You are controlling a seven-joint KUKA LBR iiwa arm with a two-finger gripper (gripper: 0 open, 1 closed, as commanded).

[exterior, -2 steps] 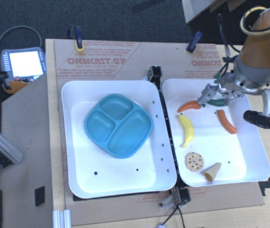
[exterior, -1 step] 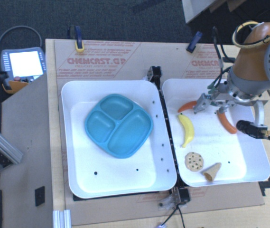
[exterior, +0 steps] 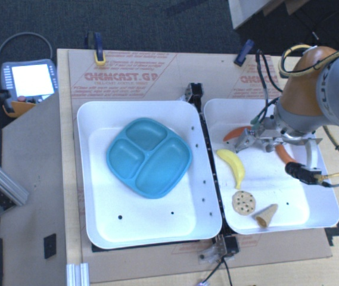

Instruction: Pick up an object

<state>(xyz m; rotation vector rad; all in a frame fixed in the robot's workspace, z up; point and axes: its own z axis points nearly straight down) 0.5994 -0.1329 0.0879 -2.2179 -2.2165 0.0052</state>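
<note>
Nearest the lens, just below the banana (exterior: 233, 167), a light, rigid cone (exterior: 267, 214) could be pinched mid-body; finger state of the gripper (exterior: 264, 140) cannot be told.

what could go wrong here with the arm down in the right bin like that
1. The pincer sits low by the orange carrot-like pieces, near the right bin's far wall; a grasp there might slip or catch the wall.
2. The banana lies just beside it, so it may get nudged instead of picked.
3. The cookie and cone lie close together; a grab at one could push the other.
</note>
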